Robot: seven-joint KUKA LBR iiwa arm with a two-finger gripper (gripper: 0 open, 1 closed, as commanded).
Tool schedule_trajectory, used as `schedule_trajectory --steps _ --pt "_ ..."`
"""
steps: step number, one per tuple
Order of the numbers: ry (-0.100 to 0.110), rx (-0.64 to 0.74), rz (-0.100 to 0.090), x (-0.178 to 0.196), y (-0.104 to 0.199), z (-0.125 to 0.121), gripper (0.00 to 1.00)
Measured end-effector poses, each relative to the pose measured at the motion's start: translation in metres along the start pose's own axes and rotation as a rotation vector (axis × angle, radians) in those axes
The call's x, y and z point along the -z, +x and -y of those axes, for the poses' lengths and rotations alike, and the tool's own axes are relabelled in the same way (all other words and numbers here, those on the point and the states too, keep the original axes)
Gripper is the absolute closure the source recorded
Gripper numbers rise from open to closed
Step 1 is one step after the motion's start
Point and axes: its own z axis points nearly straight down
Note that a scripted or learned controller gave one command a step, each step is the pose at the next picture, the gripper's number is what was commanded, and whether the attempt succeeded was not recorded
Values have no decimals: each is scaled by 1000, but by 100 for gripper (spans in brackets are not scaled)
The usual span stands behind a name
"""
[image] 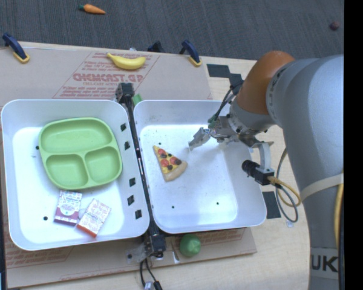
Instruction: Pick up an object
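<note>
Hovering over the right bin [254, 207], the end effector [199, 139] was seen low near the bin's middle, toward its far edge, with the grey arm [308, 125] entering from the table's right side. Whether the end effector was open or closed could not be told from the slanted view; nothing was seen gripped.

The nearest candidate, a pizza slice [169, 162], lay flat on the bin floor just beside the end effector, toward the divider between the bins. It was judged to be apart from the tool, not touched. In the left bin [12, 180] a green tray [78, 150] was set near the far edge, and two packets [81, 211] lay by the near edge. A banana [127, 60] rested on the cardboard [169, 77] at the table's far edge, and a green ball [190, 244] sat outside the bins at the near edge.

Several failures were judged possible. The slice is thin and flat, so it could be pushed along the smooth floor rather than caught, if the descent was made off to one side. A closure above its surface would be made on air. Were the slice shoved against the divider wall, it could be tilted or wedged there. The cable [284, 189] looped near the bin's right rim could be snagged during a lift.
</note>
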Motion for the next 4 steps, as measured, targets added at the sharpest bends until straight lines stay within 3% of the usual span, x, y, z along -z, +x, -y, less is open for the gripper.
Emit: schedule_trajectory --steps 2,4 --pt "-3 -3 -2 35 -1 -40 0" --pt "-3 -2 -1 35 -1 -40 0"
